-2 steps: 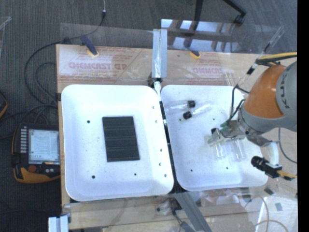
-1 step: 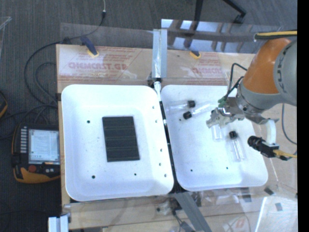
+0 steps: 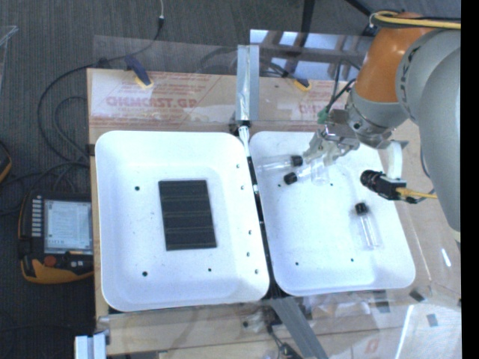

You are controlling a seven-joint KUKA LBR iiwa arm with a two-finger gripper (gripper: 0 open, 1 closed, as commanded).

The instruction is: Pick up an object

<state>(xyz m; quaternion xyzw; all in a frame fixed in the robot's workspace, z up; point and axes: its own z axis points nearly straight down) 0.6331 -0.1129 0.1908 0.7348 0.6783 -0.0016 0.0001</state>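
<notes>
While my two-finger gripper (image 3: pixel 323 154) hovers upper right over clear black-capped vials (image 3: pixel 299 167), I can't tell its jaw state; possibly touching. Nothing lifted yet; another clear vial (image 3: pixel 366 226) lies lower right.

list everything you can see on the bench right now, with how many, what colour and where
White bins: 2, white, side by side; left bin, right bin.
Ribbed pad: 1, black, flat in the middle of the left bin.
Clear vials: 3, clear with black caps, in the right bin; two near its far edge by the end effector, one alone toward its right side.
Handheld pendant: 1, orange and black, on the floor left of the bench.
Arm: 1, grey with orange band, from the right.
End effector: 1, over the right bin's far edge.
</notes>
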